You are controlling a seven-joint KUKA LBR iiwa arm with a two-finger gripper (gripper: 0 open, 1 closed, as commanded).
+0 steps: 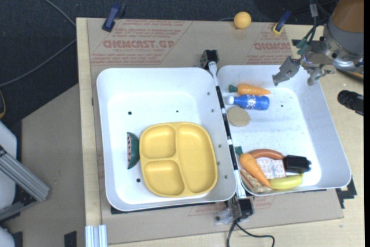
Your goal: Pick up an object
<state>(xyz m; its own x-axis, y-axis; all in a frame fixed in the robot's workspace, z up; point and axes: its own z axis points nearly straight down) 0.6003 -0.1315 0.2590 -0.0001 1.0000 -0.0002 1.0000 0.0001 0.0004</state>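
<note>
My gripper hangs open above the back right corner of the right bin, with nothing between its two fingers. Just left of it a small carrot lies beside a blue bottle, and a tan disc sits below them. At the bin's front a second carrot, a sausage, a banana, a black piece and a labelled packet are piled together.
The left bin holds a yellow divided plate with a watermelon slice at its left edge. An orange ball rests on the bench behind the bins. Blue clips sit at the board's back edge.
</note>
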